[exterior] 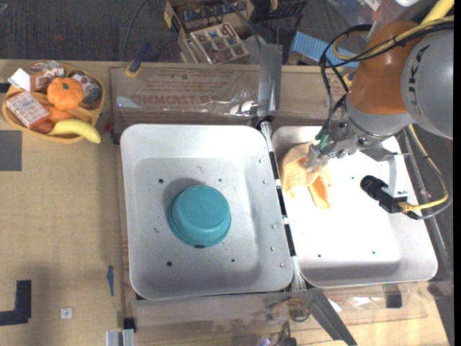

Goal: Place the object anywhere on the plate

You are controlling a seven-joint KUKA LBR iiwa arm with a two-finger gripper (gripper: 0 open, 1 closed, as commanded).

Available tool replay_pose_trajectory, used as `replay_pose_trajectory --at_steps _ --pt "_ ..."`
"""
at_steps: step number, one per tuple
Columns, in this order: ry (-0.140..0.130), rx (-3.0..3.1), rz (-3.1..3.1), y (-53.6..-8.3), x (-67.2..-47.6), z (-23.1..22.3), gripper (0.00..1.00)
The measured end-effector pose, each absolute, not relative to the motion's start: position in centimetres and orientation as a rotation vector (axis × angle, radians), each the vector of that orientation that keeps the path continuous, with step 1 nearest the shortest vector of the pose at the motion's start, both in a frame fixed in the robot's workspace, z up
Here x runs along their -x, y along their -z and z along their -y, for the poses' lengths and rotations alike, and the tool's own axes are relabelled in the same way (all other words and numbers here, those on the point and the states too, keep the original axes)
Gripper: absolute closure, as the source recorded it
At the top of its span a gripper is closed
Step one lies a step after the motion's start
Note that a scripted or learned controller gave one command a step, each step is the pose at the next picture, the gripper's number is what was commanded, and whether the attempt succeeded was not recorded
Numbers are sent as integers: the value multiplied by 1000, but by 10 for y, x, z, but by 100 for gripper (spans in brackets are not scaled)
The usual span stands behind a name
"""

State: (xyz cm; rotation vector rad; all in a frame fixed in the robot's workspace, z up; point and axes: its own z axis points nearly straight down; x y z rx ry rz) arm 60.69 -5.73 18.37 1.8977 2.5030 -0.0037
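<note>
Two bins sit side by side: the claw [317, 156] hangs low over the orange object [306, 179] just beneath it, grip impossible to tell, while the teal plate [200, 215] waits far left, upside-down

Both white bins [144, 150] are seen to be of smooth, faintly glossy plastic. In the left one, an upturned teal plate [200, 215] is shown in matt plastic. Right of the plate, a soft orange-yellow object [308, 180] with a smooth look is seen under the metal claw [318, 152]. The table [57, 222] is of pale matt wood. The arm's orange band [385, 74] is glossy.
</note>
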Motion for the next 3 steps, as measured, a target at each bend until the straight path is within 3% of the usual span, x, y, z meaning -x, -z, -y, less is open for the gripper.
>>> replay_pose_trajectory --at_steps 1,3 --pt "1 -1899 -2502 -224 -608 59 100" --pt "-1 -785 -3041 -226 -582 -29 100"
